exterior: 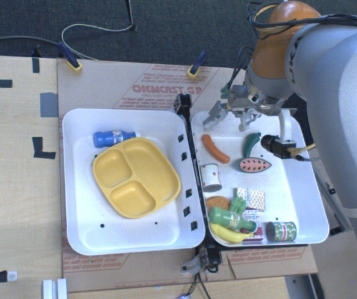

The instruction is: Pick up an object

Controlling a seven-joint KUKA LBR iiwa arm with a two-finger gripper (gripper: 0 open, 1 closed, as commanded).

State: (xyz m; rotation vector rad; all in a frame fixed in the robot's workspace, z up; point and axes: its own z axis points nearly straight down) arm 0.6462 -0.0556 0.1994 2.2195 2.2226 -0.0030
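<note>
Hand (229, 118) open and empty above the right white plastic bin (306, 195); I would centre it over the orange sausage-shaped toy (215, 148), then descend.

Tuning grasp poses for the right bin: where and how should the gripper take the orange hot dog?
Grip the hot dog at its middle, across the narrow width, coming from straight above. It lies flat on the right bin, long axis slanting from upper left to lower right, so the closing line should run square to that slant. Bare floor lies on both long sides; the white can sits just below, so probably avoid the lower end.
</note>
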